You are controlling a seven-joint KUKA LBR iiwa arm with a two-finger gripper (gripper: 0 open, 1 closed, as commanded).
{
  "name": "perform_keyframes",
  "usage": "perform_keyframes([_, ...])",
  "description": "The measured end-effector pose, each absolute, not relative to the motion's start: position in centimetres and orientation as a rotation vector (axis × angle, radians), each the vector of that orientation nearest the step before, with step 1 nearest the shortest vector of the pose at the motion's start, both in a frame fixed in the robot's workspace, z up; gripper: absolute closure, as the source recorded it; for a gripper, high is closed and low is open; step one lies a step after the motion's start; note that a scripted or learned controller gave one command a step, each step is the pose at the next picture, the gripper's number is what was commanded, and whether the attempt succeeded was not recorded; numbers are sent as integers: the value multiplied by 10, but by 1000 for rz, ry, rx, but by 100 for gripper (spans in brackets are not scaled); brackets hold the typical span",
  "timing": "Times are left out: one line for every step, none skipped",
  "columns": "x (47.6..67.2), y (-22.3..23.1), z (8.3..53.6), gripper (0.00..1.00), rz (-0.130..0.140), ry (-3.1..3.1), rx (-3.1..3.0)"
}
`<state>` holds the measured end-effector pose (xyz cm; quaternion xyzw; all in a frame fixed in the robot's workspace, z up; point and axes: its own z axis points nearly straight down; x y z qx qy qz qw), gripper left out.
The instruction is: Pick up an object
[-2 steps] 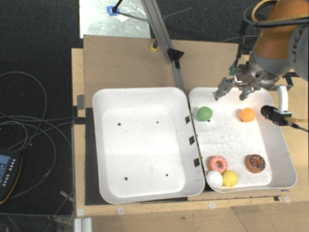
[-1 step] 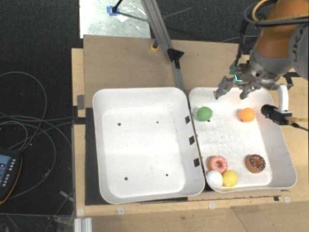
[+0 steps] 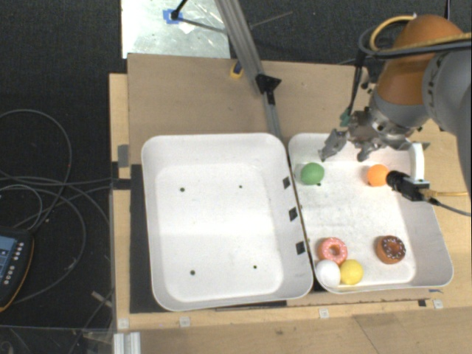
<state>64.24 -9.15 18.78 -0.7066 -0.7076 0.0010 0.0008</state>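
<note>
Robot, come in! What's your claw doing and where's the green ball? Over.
Claw open, holding nothing, above right bin's far end. Green ball just below it, untouched. Orange ball close beside; nothing covering the green one.

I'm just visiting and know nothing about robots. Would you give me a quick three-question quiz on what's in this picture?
1. True or false: the small green ball lies in the right white bin.
2. Which lies nearest the yellow ball: A) orange ball, B) white ball, C) brown chocolate-glazed doughnut?
3. What colour is the frosting on the doughnut just above the white ball?

Key: 1 true; 2 B; 3 pink.
</note>
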Motion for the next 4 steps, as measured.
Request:
perform_keyframes([649,-99,134,0,4,-2220,-2220])
perform_keyframes([650,-98,108,0,-4,-2224,-2222])
perform_keyframes([651,-98,118,100,-7,-2224,-2224])
perform_keyframes([649,-103,164,100,-6,-2225,-2225])
